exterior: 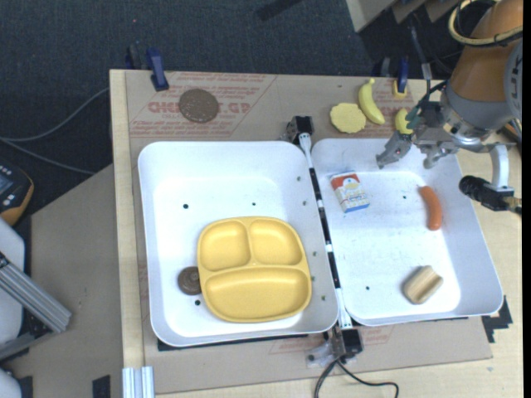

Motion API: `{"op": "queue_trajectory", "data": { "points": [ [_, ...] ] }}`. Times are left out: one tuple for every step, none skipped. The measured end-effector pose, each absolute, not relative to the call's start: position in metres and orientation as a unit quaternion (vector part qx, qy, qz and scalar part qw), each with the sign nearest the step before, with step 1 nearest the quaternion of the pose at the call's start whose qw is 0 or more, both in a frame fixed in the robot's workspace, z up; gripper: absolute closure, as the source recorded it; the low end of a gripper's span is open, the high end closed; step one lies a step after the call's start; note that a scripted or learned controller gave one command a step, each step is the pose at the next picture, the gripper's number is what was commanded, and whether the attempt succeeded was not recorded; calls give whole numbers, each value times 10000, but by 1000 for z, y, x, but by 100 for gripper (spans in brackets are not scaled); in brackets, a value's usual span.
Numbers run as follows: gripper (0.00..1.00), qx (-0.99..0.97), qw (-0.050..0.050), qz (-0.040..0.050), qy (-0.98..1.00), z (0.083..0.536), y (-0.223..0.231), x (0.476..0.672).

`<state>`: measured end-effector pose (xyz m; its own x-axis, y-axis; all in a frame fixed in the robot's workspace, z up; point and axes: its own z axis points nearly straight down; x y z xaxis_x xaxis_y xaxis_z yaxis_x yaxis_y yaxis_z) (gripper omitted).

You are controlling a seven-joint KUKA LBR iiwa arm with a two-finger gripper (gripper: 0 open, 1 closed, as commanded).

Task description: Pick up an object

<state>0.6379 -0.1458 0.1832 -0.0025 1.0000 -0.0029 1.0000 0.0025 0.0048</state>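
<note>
Looking down from the fixed camera: two shallow white bins sit side by side on a brown cardboard-covered bench (249,98). The left white bin (166,189) holds a yellow three-compartment plastic plate (252,269), with a small brown round disc (189,281) touching the plate's left edge.

The right white bin (465,255) holds three loose items, well apart from each other: a small red-and-white carton with a blue base (351,192) near the upper left, an orange-red sausage-shaped piece (431,207) toward the right side, and a tan bread-roll-like block (421,284) near the lower right.

Grey arm with orange upper section enters from upper right. The two-finger gripper (413,152) hangs over the top edge of the right bin; fingers are spread apart, nothing between them.

On the cardboard beyond the bins: a yellow toy banana (371,101), a flat yellow round piece (348,118) just beside it, and a brown round disc (198,104) farther left.
</note>
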Motion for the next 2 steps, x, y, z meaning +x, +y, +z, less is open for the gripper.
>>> {"op": "queue_trajectory", "data": {
  "points": [
    [0, 7083, 36, 4, 7059, 197, -208, 649],
    [0, 7076, 19, 0, 7066, 192, -218, 647]
  ]
}}
